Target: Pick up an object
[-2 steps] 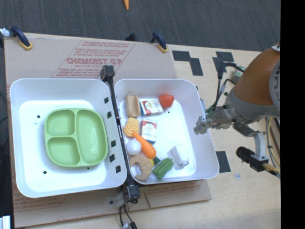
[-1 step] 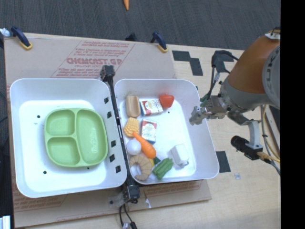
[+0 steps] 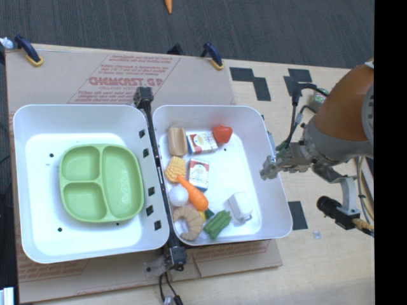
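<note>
The gripper point(image 3: 270, 168) hangs at the right bin's point(image 3: 275, 189) outer rim, holding nothing, so no object is picked yet, and the toy foods, such as the carrot point(image 3: 193, 193), lie clustered toward that bin's left side.

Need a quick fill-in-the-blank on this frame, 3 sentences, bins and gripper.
1. The green divided plate lies in the ____ bin.
2. The orange carrot lies in the ____ bin, among the other toy foods.
3. The gripper hangs at the right bin's ____ rim.

Missing words: left; right; right
</note>
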`<state>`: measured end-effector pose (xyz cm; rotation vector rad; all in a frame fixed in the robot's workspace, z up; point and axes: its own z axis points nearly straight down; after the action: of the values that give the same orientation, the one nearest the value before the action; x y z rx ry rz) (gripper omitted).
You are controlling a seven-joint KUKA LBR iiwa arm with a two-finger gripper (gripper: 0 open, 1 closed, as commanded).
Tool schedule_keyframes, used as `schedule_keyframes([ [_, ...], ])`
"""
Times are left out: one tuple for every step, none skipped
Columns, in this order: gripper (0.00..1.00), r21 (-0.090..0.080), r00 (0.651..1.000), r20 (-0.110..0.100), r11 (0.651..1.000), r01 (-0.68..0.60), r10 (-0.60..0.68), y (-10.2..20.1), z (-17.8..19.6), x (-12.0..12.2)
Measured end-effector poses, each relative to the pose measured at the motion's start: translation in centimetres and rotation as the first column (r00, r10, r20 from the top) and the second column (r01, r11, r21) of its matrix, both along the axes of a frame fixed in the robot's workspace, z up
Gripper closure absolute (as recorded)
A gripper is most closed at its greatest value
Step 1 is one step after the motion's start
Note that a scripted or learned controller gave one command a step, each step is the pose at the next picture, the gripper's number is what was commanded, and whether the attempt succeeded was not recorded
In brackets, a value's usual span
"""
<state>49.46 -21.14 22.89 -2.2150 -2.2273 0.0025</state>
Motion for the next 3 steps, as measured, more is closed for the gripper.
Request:
schedule_keyframes([
  [1.00,0.000,1.000,0.004,1.000,0.000,0.000,1.4,2.3,-0.9],
  [1.00,0.001,1.000,0.000,1.000,-0.002,0.002,3.0,0.2,-1.8],
  [1.00,0.000,1.000,0.002,1.000,0.001,-0.001,1.4,2.5,-1.8],
])
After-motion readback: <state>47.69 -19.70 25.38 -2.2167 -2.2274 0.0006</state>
